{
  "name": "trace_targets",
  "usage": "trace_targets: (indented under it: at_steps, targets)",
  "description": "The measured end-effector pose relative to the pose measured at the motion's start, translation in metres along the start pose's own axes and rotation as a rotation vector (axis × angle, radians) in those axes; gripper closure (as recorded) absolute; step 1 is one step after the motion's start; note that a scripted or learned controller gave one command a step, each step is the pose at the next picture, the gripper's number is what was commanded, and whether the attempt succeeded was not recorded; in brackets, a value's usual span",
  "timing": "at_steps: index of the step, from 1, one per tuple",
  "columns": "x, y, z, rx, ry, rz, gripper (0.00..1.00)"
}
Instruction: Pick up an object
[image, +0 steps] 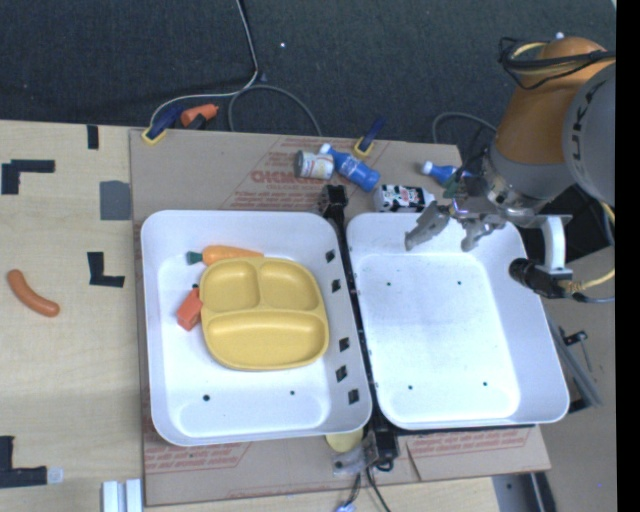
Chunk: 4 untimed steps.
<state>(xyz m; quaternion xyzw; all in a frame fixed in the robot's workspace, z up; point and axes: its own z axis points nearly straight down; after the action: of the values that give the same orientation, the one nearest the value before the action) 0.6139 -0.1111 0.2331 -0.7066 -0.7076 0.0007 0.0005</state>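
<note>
**Arm poised over the right bin's far edge; plate and carrot pieces in the left bin**

The yellow plate (265, 312) is a divided plate with three compartments. It lies flat in the middle of the left bin (165, 400), its long axis running from the upper left to the lower right of the frame, with the single large compartment toward the bottom and the two smaller ones toward the top.

Just above the plate's upper edge lies a carrot (228, 254), nearly horizontal in the frame, its dark green end pointing left and its orange body tapering right; it touches or nearly touches the plate rim. A short orange piece (189, 310) sits against the plate's left edge, tilted with its long axis running up and to the right.

The gripper (450, 228) hangs at the upper right of the frame, over the far rim of the right bin (450, 400). Its two fingers are spread apart and point down and left, with nothing between them.

Beyond the bins, on the cardboard at upper centre, lie a small white bottle (315, 163) and a blue tube (358, 170). An orange sausage-shaped toy (32, 293) lies on the wooden bench at the far left, angled from upper left to lower right.
</note>
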Motion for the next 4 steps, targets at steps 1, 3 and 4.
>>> trace_targets:
  at_steps: [1, 3, 4]
  targets:
    - [-0.011, -0.022, 0.154, -0.003, -0.004, 0.002, 0.00]
    - [-0.001, 0.056, 0.137, -0.005, -0.001, -0.001, 1.00]
    - [0.062, 0.056, 0.042, -0.009, 0.002, -0.006, 1.00]
